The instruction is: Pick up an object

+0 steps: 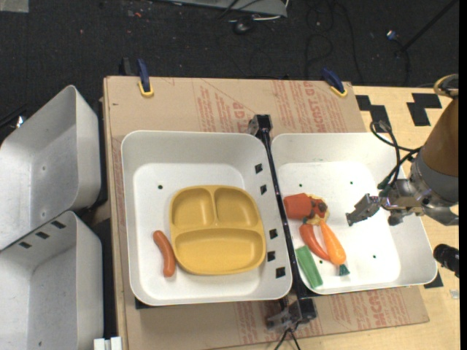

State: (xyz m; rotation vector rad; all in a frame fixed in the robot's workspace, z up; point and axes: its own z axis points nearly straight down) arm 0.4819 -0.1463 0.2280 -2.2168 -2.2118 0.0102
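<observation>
The arm (445, 159) is chopped off by the right edge. The gripper (363, 211) is too small and dark for its state to be made out. The white containers (44, 195) get cut off at the left edge.

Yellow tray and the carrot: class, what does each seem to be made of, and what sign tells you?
Yellow tray: probably moulded plastic, smooth and slightly glossy, one even colour with rounded dividers. Carrot: likely a plastic toy, uniform bright orange with a soft sheen; rubber cannot be ruled out.
</observation>
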